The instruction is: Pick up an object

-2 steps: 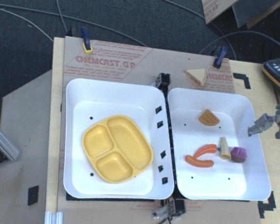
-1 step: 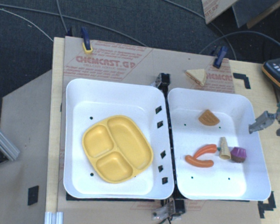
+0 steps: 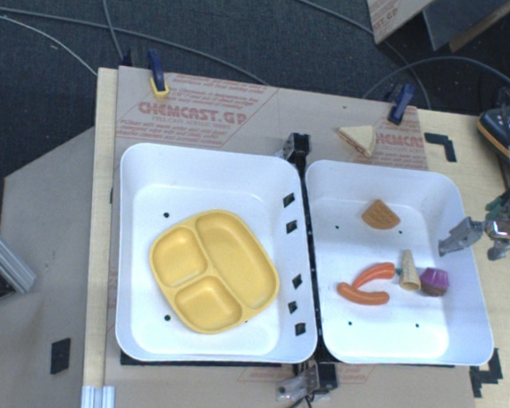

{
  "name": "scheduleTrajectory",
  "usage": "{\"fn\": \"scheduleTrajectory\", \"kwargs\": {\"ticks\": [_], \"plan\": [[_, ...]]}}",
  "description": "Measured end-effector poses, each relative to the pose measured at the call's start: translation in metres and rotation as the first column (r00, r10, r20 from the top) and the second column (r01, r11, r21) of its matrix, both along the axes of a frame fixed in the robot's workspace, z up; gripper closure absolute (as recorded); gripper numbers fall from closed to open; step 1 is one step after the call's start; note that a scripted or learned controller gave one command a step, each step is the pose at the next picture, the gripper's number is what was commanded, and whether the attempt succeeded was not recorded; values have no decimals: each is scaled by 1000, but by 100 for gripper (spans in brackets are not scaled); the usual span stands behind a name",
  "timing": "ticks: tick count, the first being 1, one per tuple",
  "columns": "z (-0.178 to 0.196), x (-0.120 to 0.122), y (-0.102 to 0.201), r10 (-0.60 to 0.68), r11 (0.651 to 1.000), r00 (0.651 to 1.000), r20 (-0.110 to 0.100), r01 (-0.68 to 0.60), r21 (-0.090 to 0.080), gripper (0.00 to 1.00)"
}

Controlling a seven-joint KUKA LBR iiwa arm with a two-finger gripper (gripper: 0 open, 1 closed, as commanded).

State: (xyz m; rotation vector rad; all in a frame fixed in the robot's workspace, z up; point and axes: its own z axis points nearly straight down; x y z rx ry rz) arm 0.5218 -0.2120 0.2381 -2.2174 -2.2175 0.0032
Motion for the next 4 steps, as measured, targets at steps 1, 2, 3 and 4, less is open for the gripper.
{"fn": "scheduleTrajectory", "kwargs": {"ticks": [1, 2, 3, 4], "plan": [[-58, -10, -1, -1, 1000, 1000, -2, 1, 1, 0], [-101, -9, 3, 0, 1000, 1000, 0, 0, 1, 0], [-87, -7, 2, 0, 1000, 1000, 6, 0, -1, 100], [-25, -1, -4, 1, 1000, 1000, 13, -1, -6, 100]]}}
